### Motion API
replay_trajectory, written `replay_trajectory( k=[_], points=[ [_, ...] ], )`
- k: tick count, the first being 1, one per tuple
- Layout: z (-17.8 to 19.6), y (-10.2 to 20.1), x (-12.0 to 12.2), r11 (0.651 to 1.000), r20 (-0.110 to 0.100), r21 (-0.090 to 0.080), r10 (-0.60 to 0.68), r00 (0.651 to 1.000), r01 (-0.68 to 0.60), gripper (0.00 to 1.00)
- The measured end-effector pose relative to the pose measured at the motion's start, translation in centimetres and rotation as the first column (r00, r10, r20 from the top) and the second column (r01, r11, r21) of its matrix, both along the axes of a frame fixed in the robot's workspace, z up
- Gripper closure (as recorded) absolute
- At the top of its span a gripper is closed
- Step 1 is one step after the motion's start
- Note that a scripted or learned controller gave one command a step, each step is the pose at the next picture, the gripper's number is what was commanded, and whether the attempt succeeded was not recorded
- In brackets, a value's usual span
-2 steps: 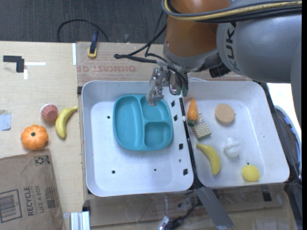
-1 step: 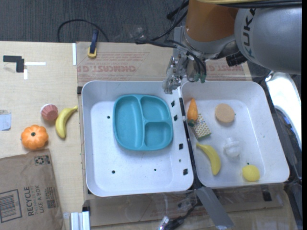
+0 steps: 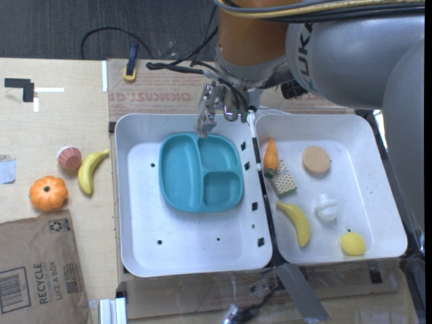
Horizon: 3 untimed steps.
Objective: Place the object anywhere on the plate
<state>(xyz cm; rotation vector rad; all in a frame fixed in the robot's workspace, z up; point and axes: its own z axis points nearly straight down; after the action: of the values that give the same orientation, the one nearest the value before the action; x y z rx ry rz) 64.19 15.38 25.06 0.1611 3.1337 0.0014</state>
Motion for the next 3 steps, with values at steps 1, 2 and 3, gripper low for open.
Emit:
replay_trajectory(
  k=[1, 2, 3],
  points=[
    [-2.6, 7.5, -2.7, 0.995, -0.002, 0.000, 0.099, 0.995, -0.099, 1.00],
    [-4.2, 0.9, -5.9, 0.965, -0.002, -0.001, 0.260, 0.965, -0.260, 1.00],
    [-4.8, 0.1, -0.2, 0.980, 0.000, 0.000, 0.198, 0.980, -0.198, 1.00]
  ],
)
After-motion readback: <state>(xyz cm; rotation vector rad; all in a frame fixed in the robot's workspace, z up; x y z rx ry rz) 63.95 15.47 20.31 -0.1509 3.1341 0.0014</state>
